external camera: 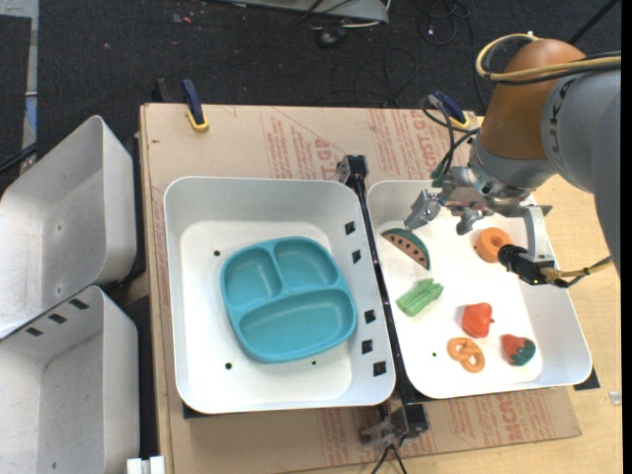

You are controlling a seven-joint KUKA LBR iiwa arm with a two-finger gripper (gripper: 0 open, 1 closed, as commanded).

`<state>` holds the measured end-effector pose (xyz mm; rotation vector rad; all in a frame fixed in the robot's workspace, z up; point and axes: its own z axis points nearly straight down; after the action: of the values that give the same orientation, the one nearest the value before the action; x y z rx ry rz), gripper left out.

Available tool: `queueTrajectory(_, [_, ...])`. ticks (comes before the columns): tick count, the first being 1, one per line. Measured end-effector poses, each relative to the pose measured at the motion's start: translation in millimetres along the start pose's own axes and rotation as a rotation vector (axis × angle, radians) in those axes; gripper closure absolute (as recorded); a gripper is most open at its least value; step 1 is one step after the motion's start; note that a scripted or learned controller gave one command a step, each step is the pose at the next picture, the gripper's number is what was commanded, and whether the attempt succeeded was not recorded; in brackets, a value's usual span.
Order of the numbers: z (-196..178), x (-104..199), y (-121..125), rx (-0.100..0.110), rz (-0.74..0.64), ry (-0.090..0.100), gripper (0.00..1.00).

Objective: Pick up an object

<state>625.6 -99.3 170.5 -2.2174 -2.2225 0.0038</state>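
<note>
Two fingers: pincer (435,208) over the back of the right bin (563,309), splayed apart, nothing between them.
Step in hand: approach; no object gripped yet, pick judged barely begun.
Nearest candidates: watermelon slice (409,247) just below the fingertips; orange ring-shaped piece (490,243) just beside, toward the arm.
Next move: likely settle on one piece, centre above it, come down, close; slice lies flat and thin, so a low, square grip called for, else a slip.
Rest of right bin: green bean-like piece (419,296) mid-bin; red pepper-like piece (477,319) near it; pretzel (466,354) and strawberry (517,349) at the front, all apart from one another.
Left bin (188,265): one teal divided plate (287,298), three compartments, nothing in them.
Bench (257,141): brown board under both bins, blue clamp (194,102) at the back edge.
</note>
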Motion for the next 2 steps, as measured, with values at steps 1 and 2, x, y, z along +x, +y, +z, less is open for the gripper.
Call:
queueTrajectory(1, [43.1,2.2,-0.8,0.0,0.002,0.0,0.0])
queueTrajectory(2, [80.3,2.9,-1.2,-0.001,0.003,0.0,0.0])
